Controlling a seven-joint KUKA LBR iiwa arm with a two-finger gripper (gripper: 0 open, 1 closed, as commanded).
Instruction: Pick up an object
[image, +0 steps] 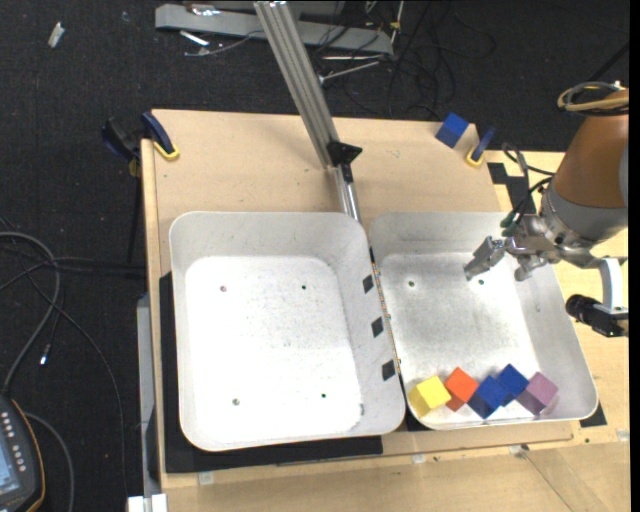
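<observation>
Hovering end effector (497, 258) open, holding nothing | cubes (485, 390) against right bin's (560, 310) near edge

The pincer (497, 256) hangs over the upper part of the right bin (440, 300), its fingers spread apart with nothing between them. Along that bin's near edge lie a yellow block (431, 394), an orange block (461, 386), two blue blocks (499, 390) and a purple block (540, 392), close together. Another blue block (453, 129) sits on the bench (250, 160).

The arm (600, 170) is cut off by the right edge.
</observation>
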